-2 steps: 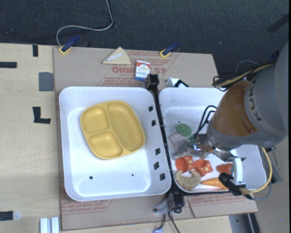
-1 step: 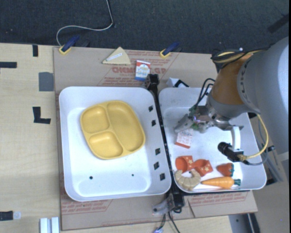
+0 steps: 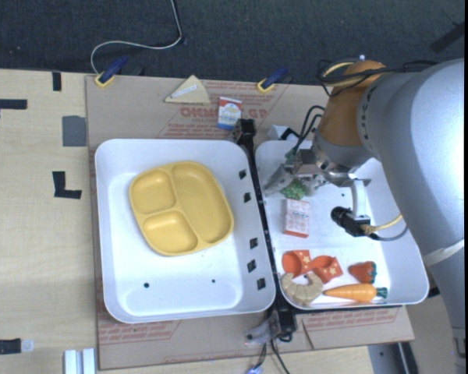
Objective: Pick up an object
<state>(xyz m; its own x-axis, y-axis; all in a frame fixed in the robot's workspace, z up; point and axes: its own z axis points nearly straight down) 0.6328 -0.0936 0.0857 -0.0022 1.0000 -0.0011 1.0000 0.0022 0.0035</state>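
Hand [image 3: 298,171] low in right bin [image 3: 398,275], grip state unclear, green object [image 3: 295,188] just beneath

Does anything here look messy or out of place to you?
Mostly tidy. The yellow plate lies askew in the left bin. A small carton and a wedge sit outside the bins on the cardboard. Toy food crowds the right bin's near edge.

Overhead view of two white bins. Left bin [image 3: 109,232]: a yellow three-compartment plate [image 3: 180,206]. Right bin [image 3: 402,244]: gripper [image 3: 300,174] lowered at upper left, above a green item [image 3: 295,190] and small packet [image 3: 297,217]; toy carrot [image 3: 349,292] along the lower edge.
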